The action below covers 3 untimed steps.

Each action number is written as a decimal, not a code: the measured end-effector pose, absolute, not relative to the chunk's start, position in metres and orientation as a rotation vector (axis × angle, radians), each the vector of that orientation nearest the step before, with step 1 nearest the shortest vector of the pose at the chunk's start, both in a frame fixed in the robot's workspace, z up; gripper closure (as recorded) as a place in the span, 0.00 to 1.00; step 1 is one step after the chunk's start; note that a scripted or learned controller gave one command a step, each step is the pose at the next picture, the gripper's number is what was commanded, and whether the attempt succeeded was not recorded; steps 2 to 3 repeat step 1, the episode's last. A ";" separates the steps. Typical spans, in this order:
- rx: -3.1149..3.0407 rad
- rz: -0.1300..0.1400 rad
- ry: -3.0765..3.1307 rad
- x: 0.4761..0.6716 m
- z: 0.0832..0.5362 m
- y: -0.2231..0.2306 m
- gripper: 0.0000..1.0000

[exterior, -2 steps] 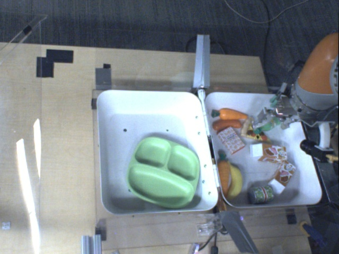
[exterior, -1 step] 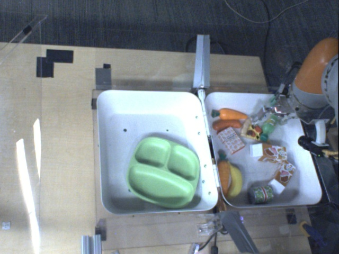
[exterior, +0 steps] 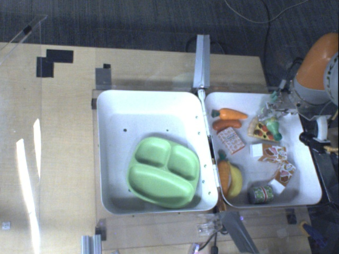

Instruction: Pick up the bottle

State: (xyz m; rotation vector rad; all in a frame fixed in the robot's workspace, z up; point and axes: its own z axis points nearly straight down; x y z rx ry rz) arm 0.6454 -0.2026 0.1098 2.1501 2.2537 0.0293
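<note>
Currently the bottle [exterior: 270, 127] lies in the right bin [exterior: 312, 192], near its far edge; I cannot tell the pincer [exterior: 276, 103] state. It should descend straight, centred over it.

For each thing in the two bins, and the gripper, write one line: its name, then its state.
Green tray: right way up, tilted in the left bin.
Bottle: lying in the right bin, under the gripper.
Can: on its side, near the front wall.
Banana: lying flat beside a carrot.
Gripper: over the right bin's far end.
</note>
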 end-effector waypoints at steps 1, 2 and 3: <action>2.179 0.008 2.252 0.663 0.221 -0.152 1.00; 2.179 0.008 2.252 0.663 0.221 -0.152 1.00; 2.179 0.008 2.252 0.663 0.221 -0.152 1.00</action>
